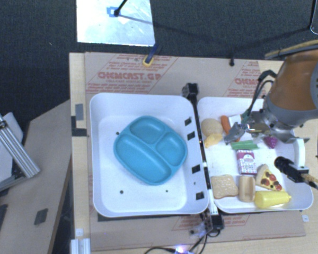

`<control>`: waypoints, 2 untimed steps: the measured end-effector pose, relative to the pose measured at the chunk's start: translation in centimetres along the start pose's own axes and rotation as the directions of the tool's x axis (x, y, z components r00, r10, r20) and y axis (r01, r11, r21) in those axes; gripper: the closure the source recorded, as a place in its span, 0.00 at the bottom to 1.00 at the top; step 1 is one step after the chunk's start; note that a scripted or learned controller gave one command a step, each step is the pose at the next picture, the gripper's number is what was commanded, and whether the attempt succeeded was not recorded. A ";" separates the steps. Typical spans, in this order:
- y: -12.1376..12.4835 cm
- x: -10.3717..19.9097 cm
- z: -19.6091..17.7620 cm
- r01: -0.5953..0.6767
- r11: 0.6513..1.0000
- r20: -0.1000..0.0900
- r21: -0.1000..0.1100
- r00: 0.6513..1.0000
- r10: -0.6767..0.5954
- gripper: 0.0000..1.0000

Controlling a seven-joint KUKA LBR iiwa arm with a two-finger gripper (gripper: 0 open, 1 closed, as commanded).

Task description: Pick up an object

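Arm is seen reaching in from the right, gripper (237, 135) low over the upper-left part of the right bin (306, 199). Gripper state: cannot be told from this angle; nothing is seen held in it. Nearest candidate obj. is judged to be the green stick (247, 145), lying just below/right of the gripper tip, poss. touching; long axis approx. left-right across the bin, slightly tilted. Carrot (226, 124) is noted just up-left of the gripper, long axis approx. up-down. Yellowish piece (212, 139) lies left of the gripper, near the bin wall. Pink box (247, 162) sits below the green stick, long axis up-down. Purple item (271, 141) is partly hidden beside the wrist. Left bin (103, 142) carries the blue tray (150, 150), well apart. For the green stick, closure across its short axis would be needed.
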State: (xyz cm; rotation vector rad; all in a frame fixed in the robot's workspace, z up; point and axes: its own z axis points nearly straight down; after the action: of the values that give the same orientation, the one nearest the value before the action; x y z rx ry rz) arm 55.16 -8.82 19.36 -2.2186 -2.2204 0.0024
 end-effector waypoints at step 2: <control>1.2 -0.5 10.3 -0.001 1.000 0.006 -0.013 1.000 0.001 0.00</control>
State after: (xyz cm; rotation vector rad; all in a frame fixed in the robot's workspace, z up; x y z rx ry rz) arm 56.30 -9.32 9.03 -2.2294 -2.2283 -0.0050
